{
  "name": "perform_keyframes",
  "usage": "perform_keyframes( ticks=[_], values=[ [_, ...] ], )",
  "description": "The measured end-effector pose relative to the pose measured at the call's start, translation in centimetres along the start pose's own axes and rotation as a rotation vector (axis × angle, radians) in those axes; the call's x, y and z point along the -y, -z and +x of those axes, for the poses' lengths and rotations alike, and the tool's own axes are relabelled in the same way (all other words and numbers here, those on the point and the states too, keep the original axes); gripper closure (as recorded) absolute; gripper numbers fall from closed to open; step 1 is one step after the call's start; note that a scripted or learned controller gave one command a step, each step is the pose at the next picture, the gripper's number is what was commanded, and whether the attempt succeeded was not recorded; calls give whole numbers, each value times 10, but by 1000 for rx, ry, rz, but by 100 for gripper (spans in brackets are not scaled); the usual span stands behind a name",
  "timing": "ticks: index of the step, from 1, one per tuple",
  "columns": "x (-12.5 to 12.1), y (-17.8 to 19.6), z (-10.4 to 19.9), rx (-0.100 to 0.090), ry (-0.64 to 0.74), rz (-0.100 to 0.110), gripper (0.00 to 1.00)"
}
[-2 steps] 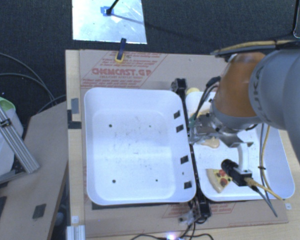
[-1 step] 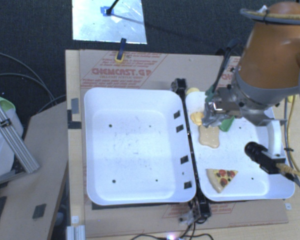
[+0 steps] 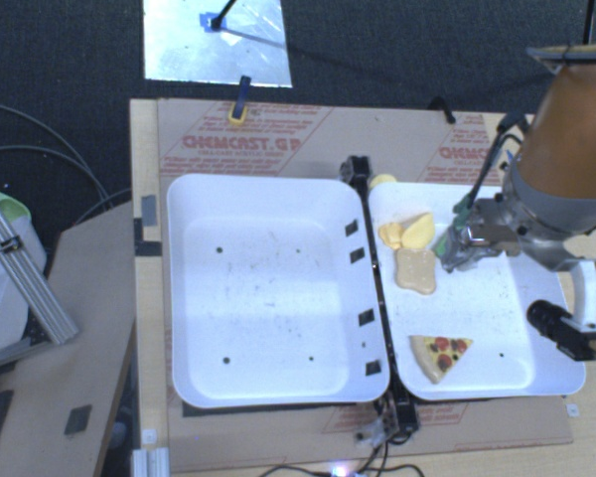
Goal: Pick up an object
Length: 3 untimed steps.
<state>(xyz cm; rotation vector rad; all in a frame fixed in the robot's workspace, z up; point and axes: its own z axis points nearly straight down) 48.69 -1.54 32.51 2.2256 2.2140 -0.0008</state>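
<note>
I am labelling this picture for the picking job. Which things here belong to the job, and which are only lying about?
Belong to the job:
- pincer
- yellow pieces
- tan piece
- pizza slice
- right bin

Only lying about:
- left bin
- metal sheet
- cardboard base

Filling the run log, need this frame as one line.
stage: approach | end effector: low in right bin, beside yellow pieces and tan piece | pizza slice: untouched | grasp: unconfirmed
</note>
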Motion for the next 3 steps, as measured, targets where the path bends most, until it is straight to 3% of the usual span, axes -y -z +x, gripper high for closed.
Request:
perform_keyframes(
  ticks=[1, 2, 3],
  values=[
    [0, 30, 57, -4, 14, -4, 100],
    [-12, -7, -23, 0, -1, 1, 100],
    [0, 25, 59, -5, 18, -5, 100]
  ],
)
